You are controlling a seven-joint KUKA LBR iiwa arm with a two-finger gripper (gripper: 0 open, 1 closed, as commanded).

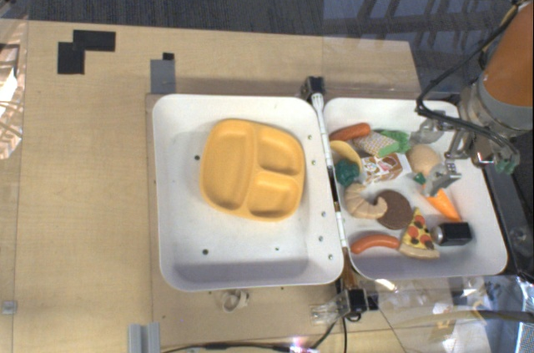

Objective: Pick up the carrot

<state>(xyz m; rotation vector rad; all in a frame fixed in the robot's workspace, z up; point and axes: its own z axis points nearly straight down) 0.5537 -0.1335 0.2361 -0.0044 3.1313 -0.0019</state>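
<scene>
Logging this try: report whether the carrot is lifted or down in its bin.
Down. The carrot lies on the right bin's floor, just beneath the gripper.

2 white bins (167, 176), 1 yellow tray (250, 168) w/ 3 compartments. Toy food: 2 sausages (350, 131), 1 carrot (445, 204), 1 pizza slice (419, 236), 1 croissant (359, 199), 1 choc donut (395, 208).
</scene>
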